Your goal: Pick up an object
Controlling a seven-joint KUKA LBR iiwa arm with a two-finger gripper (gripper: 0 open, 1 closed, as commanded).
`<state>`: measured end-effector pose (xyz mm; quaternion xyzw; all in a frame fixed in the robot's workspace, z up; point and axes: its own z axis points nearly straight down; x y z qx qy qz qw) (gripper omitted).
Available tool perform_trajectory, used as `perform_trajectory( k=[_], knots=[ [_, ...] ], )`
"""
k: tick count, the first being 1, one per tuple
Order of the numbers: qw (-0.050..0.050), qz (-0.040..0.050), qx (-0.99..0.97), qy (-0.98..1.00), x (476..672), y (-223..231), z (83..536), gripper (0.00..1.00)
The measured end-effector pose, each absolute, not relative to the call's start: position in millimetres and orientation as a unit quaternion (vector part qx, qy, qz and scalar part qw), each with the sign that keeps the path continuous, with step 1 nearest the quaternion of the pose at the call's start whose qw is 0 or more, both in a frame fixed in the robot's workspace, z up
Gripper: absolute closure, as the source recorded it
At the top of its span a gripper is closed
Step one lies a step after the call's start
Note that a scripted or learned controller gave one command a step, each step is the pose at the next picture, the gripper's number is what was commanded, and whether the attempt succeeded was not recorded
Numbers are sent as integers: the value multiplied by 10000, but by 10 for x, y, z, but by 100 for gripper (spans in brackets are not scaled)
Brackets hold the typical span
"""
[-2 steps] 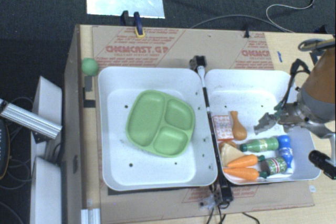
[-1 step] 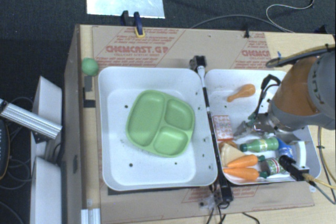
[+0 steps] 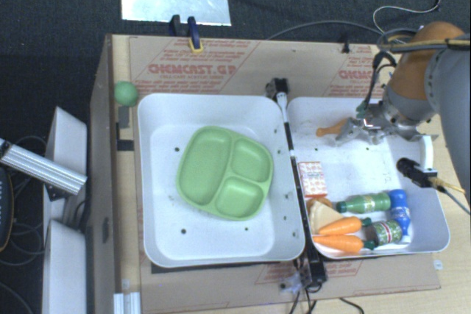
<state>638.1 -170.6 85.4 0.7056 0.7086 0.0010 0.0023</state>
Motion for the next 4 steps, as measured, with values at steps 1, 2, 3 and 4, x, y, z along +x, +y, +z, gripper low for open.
perform_trajectory(
  k=[1,2,3,4],
  knots=[
    [32,23,7051,7091,6287,-1403,1934,0],
    [9,-3,7063,7079,6052,-1972,842,0],
    [3,17,7049,7093,6334,-1182,848,0],
    [41,16,7065,7077,6112,-1659,2025,0]
  ],
)
